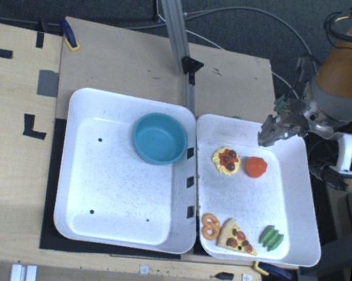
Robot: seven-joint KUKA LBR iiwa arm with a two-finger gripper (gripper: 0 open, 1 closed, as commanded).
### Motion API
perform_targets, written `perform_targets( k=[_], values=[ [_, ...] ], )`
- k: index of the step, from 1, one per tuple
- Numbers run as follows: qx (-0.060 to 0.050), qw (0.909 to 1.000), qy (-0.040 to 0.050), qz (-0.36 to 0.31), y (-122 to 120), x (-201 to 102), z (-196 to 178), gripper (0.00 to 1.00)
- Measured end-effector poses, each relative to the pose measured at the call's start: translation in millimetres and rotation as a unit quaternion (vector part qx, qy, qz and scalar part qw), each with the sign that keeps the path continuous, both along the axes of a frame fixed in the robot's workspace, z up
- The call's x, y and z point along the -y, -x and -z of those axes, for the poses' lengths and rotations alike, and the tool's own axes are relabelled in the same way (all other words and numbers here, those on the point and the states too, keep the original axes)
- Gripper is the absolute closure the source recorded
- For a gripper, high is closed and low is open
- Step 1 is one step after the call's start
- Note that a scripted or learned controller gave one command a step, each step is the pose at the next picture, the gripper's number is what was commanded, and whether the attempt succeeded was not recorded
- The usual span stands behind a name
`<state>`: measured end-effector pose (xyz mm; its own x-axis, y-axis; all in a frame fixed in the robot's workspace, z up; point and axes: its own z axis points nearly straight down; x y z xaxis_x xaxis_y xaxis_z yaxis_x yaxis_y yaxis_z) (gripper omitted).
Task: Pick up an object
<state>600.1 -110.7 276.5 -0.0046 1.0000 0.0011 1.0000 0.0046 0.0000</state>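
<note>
Hovering over the far right corner of the right bin (307, 210), the hand (268, 136) points down and left from the grey arm (346, 71); whether it is apart or together cannot be told from this view, and nothing shows in its grip. Nearest the camera, along that bin's front edge, lie a pretzel (209, 225), a pizza slice (235, 237) touching it, and a green vegetable piece (271, 237) a little to the right. Farther back in the same bin sit a small round pizza (226, 160) and a red tomato (255, 167) just beside it, both near the hand and slightly in front of it. In the left bin (87, 202), a blue bowl (159, 138) stands upright by the far right corner. Both bins rest side by side on the surface (0, 162).
</note>
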Motion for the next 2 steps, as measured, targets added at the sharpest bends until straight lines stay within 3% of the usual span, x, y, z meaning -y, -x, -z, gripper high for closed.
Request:
perform_targets(
  k=[2],
  values=[
    [-0.001, 1.0000, 0.0000, 0.000, -25.2, -108.1, 7.3, 1.00]
  ],
)
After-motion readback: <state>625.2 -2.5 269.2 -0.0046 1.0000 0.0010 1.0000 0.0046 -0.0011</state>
